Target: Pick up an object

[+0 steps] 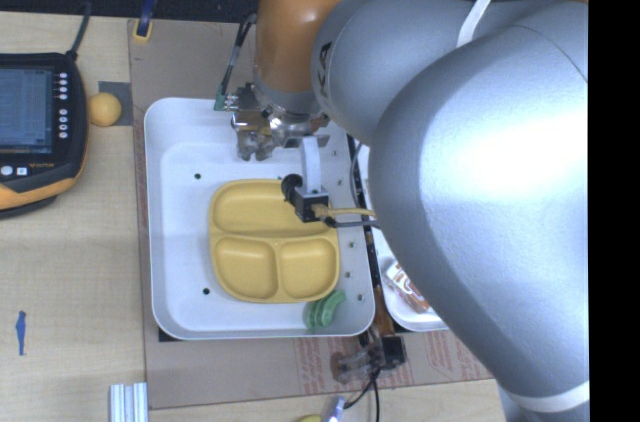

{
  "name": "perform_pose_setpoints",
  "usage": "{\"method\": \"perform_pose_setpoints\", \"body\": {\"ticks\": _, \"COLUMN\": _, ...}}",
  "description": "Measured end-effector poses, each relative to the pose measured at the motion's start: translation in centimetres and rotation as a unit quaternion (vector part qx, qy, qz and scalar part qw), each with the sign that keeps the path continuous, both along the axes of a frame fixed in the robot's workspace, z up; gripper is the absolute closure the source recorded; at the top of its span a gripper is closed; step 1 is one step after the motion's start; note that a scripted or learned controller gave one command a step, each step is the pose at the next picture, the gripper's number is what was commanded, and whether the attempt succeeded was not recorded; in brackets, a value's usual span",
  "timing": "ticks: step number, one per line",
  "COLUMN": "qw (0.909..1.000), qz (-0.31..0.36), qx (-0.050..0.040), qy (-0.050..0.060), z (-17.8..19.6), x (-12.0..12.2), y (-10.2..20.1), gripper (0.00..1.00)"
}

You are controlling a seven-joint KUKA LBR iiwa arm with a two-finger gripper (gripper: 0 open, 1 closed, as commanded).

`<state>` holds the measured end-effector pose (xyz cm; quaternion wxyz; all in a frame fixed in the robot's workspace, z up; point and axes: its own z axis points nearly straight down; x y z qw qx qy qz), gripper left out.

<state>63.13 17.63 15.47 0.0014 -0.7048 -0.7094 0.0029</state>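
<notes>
Probably the yellow divided tray, lying in the left bin just below the gripper, is light, stiff, slippery plastic, best pinched at its thin rim; the jaws' opening I cannot tell.

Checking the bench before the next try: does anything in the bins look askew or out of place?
Nothing looks spilled or broken. The yellow divided tray lies flat in the left bin. A small green object sits against that bin's lower right corner, touching the tray's edge. The gripper hangs over the bin's upper part, above the tray.
</notes>
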Motion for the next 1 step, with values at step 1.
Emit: {"method": "perform_pose_setpoints", "body": {"ticks": 1, "qw": 1.0, "qz": 0.001, "qx": -0.0001, "qy": 0.0, "z": 2.45, "x": -4.2, "y": 3.39, "gripper": 1.0}}
